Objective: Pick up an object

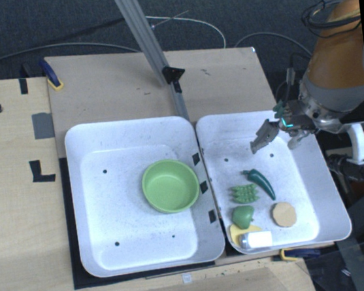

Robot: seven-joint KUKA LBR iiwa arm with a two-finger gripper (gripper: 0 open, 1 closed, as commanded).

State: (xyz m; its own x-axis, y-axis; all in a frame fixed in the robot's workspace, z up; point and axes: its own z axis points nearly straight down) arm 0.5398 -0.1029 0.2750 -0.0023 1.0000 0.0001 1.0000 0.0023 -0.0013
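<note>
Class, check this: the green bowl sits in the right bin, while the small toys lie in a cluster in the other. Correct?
Not quite. The camera view shows the green bowl in the left bin; the small toys lie in a cluster in the right bin.

Two shallow white plastic bins, left [88,186] and right [317,177], one round light-green bowl [170,186], one dark green curved pepper [260,182], one small light-green ridged piece [244,194], one rounded green lump [243,216], one flat tan disc [284,214], one yellow-and-white packet [253,238].
</note>
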